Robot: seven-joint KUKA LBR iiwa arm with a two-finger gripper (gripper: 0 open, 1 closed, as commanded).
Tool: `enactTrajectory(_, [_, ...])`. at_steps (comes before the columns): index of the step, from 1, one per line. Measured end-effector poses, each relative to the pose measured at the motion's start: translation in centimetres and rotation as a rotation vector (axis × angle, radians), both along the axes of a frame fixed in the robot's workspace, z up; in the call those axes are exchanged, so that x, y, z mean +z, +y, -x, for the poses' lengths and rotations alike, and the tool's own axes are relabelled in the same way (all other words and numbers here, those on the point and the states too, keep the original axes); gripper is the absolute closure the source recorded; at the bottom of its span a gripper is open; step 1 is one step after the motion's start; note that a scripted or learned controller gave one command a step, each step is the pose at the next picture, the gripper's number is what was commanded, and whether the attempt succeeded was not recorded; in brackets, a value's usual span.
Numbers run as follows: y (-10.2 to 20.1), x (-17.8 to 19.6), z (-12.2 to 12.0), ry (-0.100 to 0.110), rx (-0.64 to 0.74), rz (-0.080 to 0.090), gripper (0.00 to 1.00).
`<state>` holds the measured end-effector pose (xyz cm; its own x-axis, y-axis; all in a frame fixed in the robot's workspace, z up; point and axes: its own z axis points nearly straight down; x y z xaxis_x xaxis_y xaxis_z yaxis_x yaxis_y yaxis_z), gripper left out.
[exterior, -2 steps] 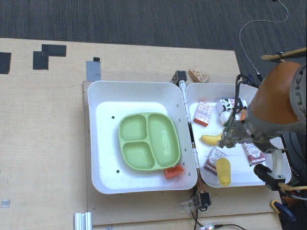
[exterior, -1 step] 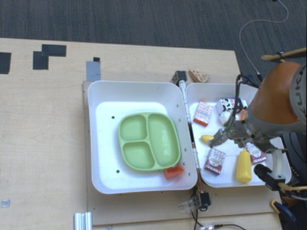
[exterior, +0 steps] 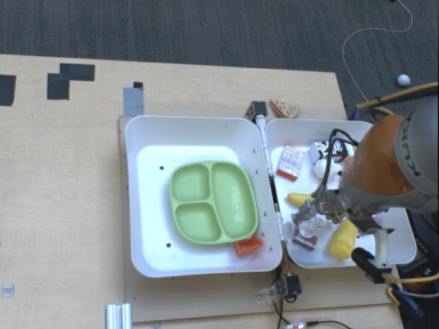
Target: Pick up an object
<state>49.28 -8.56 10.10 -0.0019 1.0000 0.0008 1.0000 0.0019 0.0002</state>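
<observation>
The arm (exterior: 384, 163) comes in from the right and hangs low over the right bin (exterior: 405, 252), its orange band hiding that bin's middle, which suits a pick from the clutter there rather than from the left bin (exterior: 147, 184). The end effector (exterior: 312, 214) sits low beside the small red-and-white packet (exterior: 306, 234), just below the banana (exterior: 298, 199) and left of the yellow block (exterior: 343, 240); whether it is spread or closed I cannot tell, since the metal parts blur into the packet, and nothing can be seen clearly held. The packet looks the likeliest target, lying near the right bin's left wall, on its lower side. Against that same wall, further up, lies a red-and-white carton (exterior: 291, 162), with a black-and-white toy (exterior: 321, 155) to its right, partly under the arm's cables. These things crowd together, so a descent here risks nudging the banana or the block; the wall to the left leaves little room for sideways approach, and lifting straight up seems the cleanest way out. The left bin holds a green divided plate (exterior: 214, 203) at its centre, with an orange piece (exterior: 248, 245) touching the plate's lower right rim, close to the wall shared with the right bin. Bare floor shows around the plate, so open room lies there. The table (exterior: 62, 204) left of the bins is bare wood.
</observation>
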Motion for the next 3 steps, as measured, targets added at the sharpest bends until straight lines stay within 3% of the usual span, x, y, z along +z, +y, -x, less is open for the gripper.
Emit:
enactTrajectory(1, [0.1,1.1,-0.2,-0.006,0.002,0.0,1.0])
enactTrajectory(2, [0.1,1.1,-0.2,-0.006,0.002,0.0,0.0])
enactTrajectory(3, [0.1,-1.4,0.4,-0.006,-0.001,0.001,0.0])
